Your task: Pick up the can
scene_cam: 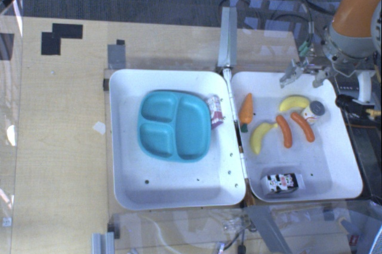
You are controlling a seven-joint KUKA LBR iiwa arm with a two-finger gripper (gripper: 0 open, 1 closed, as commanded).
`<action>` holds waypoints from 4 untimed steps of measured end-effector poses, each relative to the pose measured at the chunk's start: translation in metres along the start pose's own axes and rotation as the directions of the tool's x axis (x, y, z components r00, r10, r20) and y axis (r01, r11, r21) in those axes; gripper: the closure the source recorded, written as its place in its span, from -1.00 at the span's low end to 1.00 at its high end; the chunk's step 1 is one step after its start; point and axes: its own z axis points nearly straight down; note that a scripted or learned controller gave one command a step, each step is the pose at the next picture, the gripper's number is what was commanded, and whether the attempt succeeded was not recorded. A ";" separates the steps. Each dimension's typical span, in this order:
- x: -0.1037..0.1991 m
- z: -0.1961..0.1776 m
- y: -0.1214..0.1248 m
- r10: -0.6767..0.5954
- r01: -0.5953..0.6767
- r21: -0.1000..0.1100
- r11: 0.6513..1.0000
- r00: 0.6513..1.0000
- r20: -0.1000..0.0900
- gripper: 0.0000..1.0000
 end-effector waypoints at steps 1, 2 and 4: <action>-0.027 0.132 0.030 0.032 -0.032 0.001 0.999 0.999 0.001 -1.00; -0.060 0.144 0.031 0.075 -0.075 -0.003 0.997 0.997 0.002 -1.00; -0.011 -0.009 0.032 0.113 -0.113 -0.004 0.994 0.994 0.001 1.00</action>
